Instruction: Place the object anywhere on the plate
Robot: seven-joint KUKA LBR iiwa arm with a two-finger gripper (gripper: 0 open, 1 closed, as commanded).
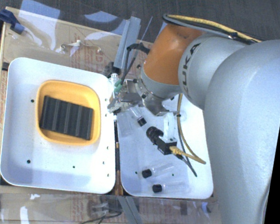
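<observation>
L bin [10, 156]: white floor bare round plate; widest strip toward view's lower edge, narrower at left & top.
Plate [94, 96]: centre taken by dark ribbed block [67, 118]; yellow rim bare all round.
R bin [197, 182]: upper half under arm [201, 66], blocked from above; lower half open.
R bin lower part: small black bits [146, 173], two, close together.
Bin seam: gripper [116, 99] over adjoining rims at upper end; seam bare lower down.
</observation>
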